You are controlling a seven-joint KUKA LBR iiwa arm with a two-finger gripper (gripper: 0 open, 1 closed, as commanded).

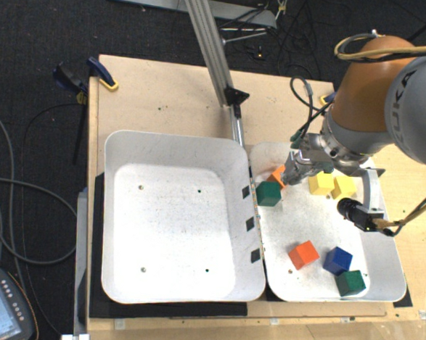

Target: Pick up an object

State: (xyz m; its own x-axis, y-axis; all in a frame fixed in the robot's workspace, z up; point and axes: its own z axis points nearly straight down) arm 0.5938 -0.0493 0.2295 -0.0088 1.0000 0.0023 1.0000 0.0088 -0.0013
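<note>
My gripper [293, 170] hangs low over the upper left part of the right bin [382, 250]. Just left of and below it lies a green block [268, 194], with an orange block [277, 178] wedged between that block and the gripper, partly hidden. Two yellow blocks [321, 184] [343, 186] sit to the gripper's right, half under the wrist. Nearer the front of the bin lie another orange block [304, 253], a blue block [338, 259] and a second green block [350, 283].
The left bin [126, 159] adjoins the right one. A slanted metal rod [211, 45] runs from the back down to the seam between the bins. Clamps [85, 77] sit at the bench's back left corner, and cables trail over the floor.
</note>
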